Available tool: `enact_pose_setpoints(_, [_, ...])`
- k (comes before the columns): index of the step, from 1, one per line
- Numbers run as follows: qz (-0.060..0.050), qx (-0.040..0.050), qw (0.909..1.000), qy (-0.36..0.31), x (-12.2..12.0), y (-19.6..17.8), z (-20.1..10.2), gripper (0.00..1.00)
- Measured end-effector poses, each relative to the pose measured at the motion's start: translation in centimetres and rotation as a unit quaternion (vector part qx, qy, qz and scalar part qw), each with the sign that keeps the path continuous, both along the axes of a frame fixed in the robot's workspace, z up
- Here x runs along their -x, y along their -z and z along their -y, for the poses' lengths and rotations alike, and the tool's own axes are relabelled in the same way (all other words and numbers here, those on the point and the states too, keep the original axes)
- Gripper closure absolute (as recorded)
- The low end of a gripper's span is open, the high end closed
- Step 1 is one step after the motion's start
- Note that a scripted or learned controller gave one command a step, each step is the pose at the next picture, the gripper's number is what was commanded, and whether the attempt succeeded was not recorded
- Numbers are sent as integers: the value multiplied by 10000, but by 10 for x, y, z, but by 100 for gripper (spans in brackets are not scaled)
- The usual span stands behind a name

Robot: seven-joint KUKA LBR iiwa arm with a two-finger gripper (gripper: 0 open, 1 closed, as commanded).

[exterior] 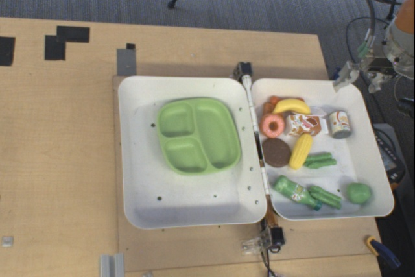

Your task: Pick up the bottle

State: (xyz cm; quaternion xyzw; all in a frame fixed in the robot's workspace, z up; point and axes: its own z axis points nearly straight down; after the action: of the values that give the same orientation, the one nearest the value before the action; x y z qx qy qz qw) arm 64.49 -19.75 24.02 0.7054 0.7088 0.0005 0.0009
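Observation:
The bottle [294,191] is green with a small label. It lies on its side near the front of the right bin [373,139], its length running from upper left to lower right. My gripper [347,74] hangs at the back right corner of that bin, above its rim and far from the bottle. The arm behind it is partly cut off by the right edge of the view. Nothing shows in the gripper.
Around the bottle lie a green pod [327,197], a green ball [358,192], a brown cookie [277,152], corn [300,151], a donut [272,126], a banana [292,106], a carton [305,124] and a can [339,124]. The left bin [136,139] holds a green divided plate [198,135].

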Motion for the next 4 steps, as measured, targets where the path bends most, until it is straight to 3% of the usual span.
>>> enact_pose_setpoints(1, [20,7,10000,-29,-1,-11,-1,100])
enact_pose_setpoints(2, [8,3,9887,-1501,-3,-22,-74,100])
enact_pose_setpoints(3, [19,24,9661,-2582,5,-100,9,100])
enact_pose_setpoints(4, [12,5,9717,-2364,-7,-69,-48,100])
